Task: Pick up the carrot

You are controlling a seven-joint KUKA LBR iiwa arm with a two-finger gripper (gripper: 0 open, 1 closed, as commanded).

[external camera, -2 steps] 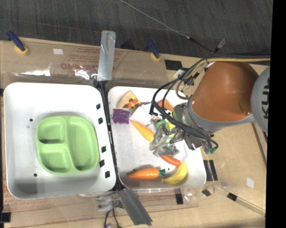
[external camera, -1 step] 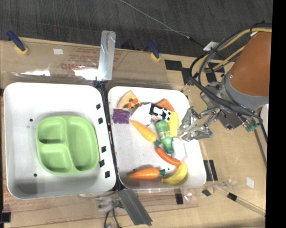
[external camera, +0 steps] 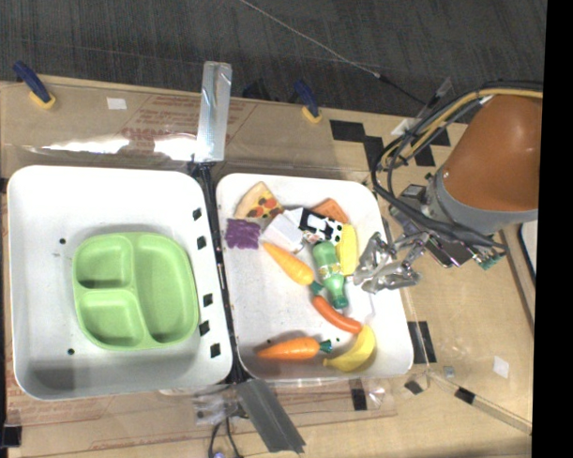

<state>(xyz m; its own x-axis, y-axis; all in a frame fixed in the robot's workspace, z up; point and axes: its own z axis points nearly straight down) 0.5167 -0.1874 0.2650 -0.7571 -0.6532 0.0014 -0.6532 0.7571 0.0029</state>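
The right bin (external camera: 261,305) holds three carrot-like toys. One orange carrot (external camera: 287,262) lies slanted near the bin's middle. A second carrot (external camera: 289,348) with a green stub rests along the front wall. A darker red-orange one (external camera: 336,316) lies between them, right of centre. My gripper (external camera: 385,264) hangs over the bin's right edge, open, with nothing between its fingers. It is to the right of a green bottle (external camera: 328,270) and well clear of every carrot.
Crowded around the carrots are a banana (external camera: 355,353), a yellow corn piece (external camera: 348,246), a pizza slice (external camera: 259,204), a purple block (external camera: 242,233) and a black-and-white toy (external camera: 322,223). The left bin (external camera: 44,196) bears a green divided plate (external camera: 86,263).
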